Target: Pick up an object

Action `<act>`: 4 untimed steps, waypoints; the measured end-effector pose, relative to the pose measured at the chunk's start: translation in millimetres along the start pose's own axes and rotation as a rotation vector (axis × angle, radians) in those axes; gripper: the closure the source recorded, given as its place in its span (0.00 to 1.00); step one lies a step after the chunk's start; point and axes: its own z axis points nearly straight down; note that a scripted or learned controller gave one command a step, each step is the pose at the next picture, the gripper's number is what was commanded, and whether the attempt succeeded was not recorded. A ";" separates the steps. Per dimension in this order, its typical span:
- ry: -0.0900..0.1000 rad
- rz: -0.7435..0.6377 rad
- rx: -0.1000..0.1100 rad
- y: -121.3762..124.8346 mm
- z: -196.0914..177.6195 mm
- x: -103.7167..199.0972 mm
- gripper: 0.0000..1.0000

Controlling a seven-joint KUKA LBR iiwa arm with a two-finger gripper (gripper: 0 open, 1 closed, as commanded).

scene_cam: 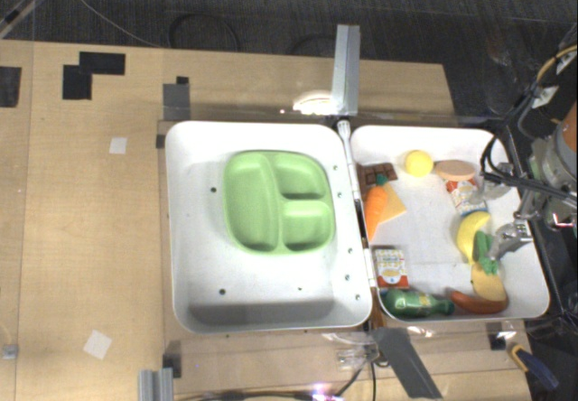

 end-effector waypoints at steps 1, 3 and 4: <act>-0.005 -0.057 0.002 -33.7 168.7 3.2 0.00; -0.024 -0.108 0.008 -52.1 162.3 -18.5 1.00; -0.006 -0.487 0.001 -52.1 60.8 -122.6 1.00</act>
